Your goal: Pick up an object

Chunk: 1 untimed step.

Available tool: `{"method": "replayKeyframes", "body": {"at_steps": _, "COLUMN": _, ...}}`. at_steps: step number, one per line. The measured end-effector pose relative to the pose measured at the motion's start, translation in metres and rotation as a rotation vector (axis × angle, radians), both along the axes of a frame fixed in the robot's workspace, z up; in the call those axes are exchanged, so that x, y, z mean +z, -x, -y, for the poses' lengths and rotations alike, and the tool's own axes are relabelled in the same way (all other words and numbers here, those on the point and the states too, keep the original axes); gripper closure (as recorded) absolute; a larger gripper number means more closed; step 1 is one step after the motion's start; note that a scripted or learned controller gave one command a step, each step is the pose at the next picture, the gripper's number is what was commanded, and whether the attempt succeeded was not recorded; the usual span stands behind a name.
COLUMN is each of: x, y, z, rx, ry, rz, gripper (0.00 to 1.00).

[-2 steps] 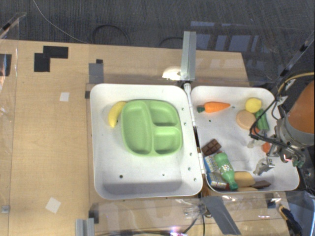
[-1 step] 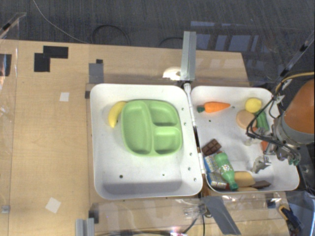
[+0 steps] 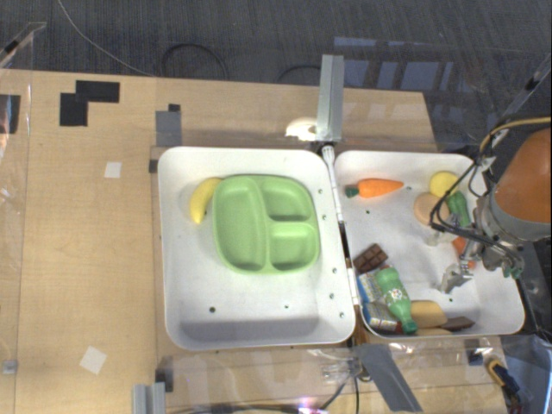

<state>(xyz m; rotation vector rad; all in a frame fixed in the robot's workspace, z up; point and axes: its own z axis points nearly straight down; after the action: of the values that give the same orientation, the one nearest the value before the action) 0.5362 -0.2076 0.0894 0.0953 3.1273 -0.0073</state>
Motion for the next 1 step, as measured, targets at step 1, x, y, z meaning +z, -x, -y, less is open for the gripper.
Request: {"method": "replayKeyframes", "body": {"at_steps": 1, "x": 0.0112, "y": -0.0057, "z": -0.0008, "rx": 0.006, "ry": 0.004, "rz": 0.015, "gripper": 1.0}}
